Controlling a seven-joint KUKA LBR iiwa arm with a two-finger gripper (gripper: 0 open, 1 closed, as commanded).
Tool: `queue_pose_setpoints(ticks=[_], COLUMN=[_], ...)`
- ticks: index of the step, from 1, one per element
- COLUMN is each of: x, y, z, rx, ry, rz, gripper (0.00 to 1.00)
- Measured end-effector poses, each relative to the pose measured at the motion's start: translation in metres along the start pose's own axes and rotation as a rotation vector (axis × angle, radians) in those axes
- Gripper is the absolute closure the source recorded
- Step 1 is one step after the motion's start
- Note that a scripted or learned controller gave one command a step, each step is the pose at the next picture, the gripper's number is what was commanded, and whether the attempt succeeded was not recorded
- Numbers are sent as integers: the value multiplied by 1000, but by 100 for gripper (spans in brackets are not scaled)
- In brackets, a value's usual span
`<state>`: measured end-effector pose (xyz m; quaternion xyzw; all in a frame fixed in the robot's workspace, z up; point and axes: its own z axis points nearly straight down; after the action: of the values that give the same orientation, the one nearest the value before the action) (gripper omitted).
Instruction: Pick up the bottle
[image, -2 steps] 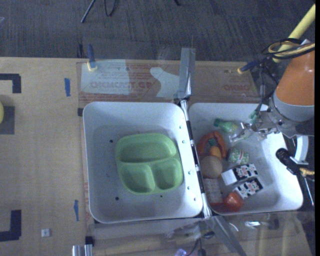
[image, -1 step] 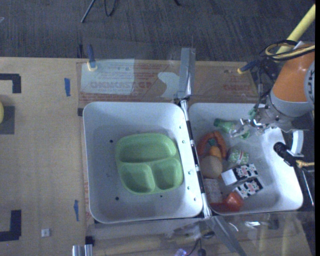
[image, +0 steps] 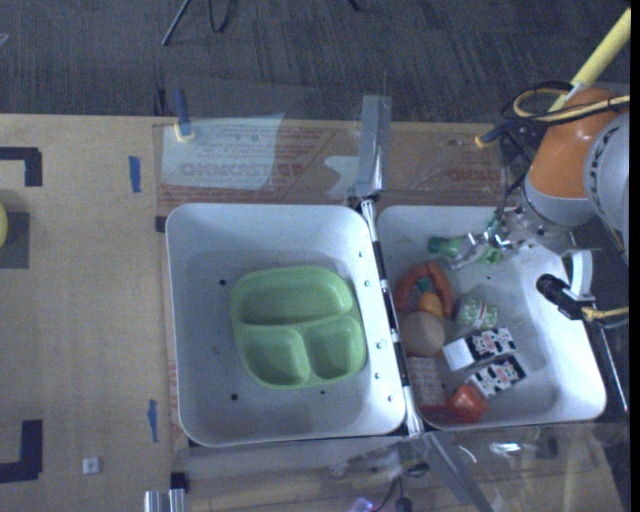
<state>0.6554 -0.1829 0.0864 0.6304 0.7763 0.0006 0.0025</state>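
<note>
A clear bottle (image: 458, 248) with a green cap lies on its side at the back of the right bin (image: 560, 395), its cap end pointing left. My gripper (image: 497, 238) hangs right at the bottle's right end, below the orange band of the arm (image: 565, 160). The bottle's right end runs in under the gripper, and contact between them is not visible.
The right bin also holds an orange-red toy (image: 425, 285), a tan egg-shaped thing (image: 423, 333), a small green packet (image: 477, 313), two white cartons (image: 482, 347) and a red piece (image: 465, 402). In the left bin (image: 200, 250) sits a green divided plate (image: 298, 325).
</note>
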Motion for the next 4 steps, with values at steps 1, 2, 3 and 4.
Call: queue_pose_setpoints(ticks=[1, 2, 3, 4], x=[-1, 95, 188, 242], y=[-2, 34, -44, -115], z=[-11, -158, -195, -168], rx=[8, -1, 4, 5], ry=[-1, 2, 4, 4], rz=[-2, 6, -117, -227], gripper=[100, 100, 100, 100])
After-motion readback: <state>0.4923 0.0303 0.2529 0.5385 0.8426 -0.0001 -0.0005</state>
